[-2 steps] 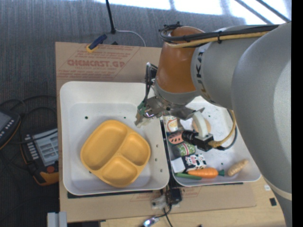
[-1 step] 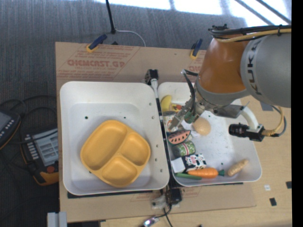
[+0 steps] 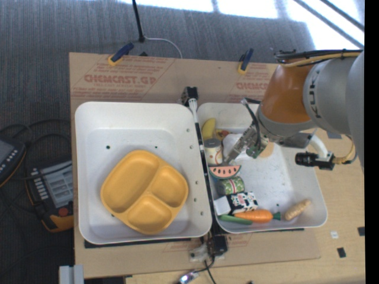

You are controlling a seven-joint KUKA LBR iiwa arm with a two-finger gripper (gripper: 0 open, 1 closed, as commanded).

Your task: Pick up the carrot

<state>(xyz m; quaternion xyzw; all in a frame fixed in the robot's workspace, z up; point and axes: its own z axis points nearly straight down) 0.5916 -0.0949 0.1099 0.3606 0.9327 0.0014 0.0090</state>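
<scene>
The carrot [image 3: 253, 216], orange with a green top pointing left, lies along the front wall of the right bin [image 3: 308, 182]. My gripper [image 3: 231, 151] hangs over the back left part of that bin. It is tilted down and to the left, above a small can [image 3: 212, 150] and just behind a watermelon slice [image 3: 225, 171]. The carrot is well in front of the gripper, with other toys between them. Nothing shows held in the gripper.
A banana [image 3: 208, 128], a green can [image 3: 232, 186] and a black-and-white carton [image 3: 243, 202] crowd the right bin's left side. A pale bread stick [image 3: 297, 209] lies right of the carrot. The left bin [image 3: 95, 129] holds a yellow divided plate [image 3: 145, 189].
</scene>
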